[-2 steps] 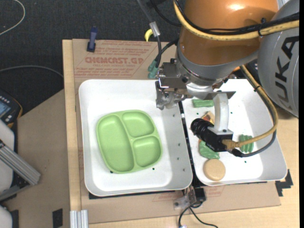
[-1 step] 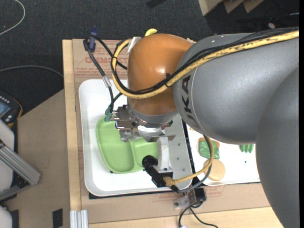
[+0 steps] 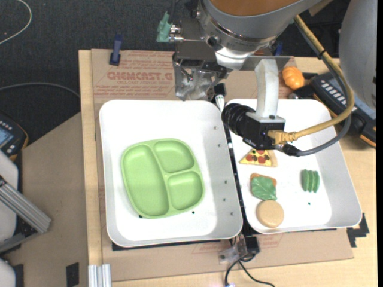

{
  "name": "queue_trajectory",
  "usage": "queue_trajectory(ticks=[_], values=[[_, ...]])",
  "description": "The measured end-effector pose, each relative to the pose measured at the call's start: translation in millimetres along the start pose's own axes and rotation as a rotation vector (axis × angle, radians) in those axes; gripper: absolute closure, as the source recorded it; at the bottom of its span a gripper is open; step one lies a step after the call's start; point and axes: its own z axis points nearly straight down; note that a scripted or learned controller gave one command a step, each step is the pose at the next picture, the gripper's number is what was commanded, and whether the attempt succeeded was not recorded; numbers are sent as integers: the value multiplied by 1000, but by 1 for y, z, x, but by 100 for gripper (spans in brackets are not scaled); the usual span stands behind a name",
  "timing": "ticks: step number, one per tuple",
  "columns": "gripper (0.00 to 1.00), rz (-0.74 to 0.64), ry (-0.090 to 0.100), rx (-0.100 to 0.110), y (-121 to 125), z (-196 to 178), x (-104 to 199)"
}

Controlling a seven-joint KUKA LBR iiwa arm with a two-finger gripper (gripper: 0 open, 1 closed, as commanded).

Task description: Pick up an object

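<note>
The right bin (image 3: 335, 160) holds a toy pizza slice (image 3: 259, 158), a green leafy piece (image 3: 263, 188), a round tan cookie (image 3: 270, 213) and a small bunch of green beans (image 3: 309, 180). A green divided plate (image 3: 161, 177) lies in the left bin (image 3: 114, 130). My gripper (image 3: 195, 84) hangs high over the back edge of the left bin, near the divide between the bins and well apart from all the objects. The arm's body hides its upper part. I see nothing held in it.
A black cylindrical unit (image 3: 248, 127) on a white bracket, with a yellow cable, overhangs the right bin's back left part just above the pizza slice. An orange object (image 3: 292, 76) sits behind the right bin. A blue clamp (image 3: 115, 49) stands on the board at the back left.
</note>
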Motion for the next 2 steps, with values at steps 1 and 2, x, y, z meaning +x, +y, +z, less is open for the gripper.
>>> queue_trajectory(ticks=[1, 2], values=[[100, 7, -14, 30, -10, 89, -44], [100, 10, -14, 32, -12, 193, -104]])
